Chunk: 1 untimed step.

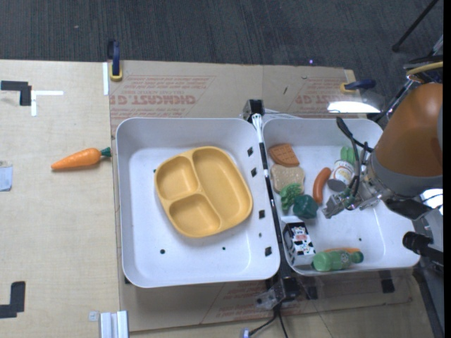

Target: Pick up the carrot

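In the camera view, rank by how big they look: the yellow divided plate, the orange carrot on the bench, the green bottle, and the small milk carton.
1. Yellow divided plastic plate
2. Orange carrot on the bench, about level with the green bottle lying flat; too close to rank
3. Small black-and-white milk carton

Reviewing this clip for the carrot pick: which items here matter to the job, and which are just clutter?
Job: carrot on the bench left of the bins; gripper over the right bin.

Clutter: yellow divided plate, toast, broccoli, sausage, green bottle, milk carton.
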{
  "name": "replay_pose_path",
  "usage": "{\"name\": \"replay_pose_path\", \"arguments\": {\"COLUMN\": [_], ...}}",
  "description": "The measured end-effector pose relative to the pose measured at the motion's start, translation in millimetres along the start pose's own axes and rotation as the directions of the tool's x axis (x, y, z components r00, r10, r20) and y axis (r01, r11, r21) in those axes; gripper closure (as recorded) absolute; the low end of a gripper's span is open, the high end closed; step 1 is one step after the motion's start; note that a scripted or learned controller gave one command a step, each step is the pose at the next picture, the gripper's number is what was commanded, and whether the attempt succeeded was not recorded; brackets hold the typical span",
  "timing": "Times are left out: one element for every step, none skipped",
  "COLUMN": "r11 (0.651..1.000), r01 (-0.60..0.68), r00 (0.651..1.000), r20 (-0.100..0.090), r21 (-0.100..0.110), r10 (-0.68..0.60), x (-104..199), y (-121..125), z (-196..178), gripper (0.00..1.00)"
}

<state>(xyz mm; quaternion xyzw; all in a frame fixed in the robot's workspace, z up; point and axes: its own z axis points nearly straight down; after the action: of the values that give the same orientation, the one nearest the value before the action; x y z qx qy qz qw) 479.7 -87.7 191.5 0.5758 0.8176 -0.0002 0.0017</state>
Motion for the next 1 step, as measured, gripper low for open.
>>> {"name": "replay_pose_path", "arguments": {"r11": [1.0], "r01": [0.0], "r00": [1.0], "r20": [0.0], "r21": [0.0], "r10": [0.0], "x": [0.0], "y": [0.0], "z": [0.0], "gripper": [0.0]}}
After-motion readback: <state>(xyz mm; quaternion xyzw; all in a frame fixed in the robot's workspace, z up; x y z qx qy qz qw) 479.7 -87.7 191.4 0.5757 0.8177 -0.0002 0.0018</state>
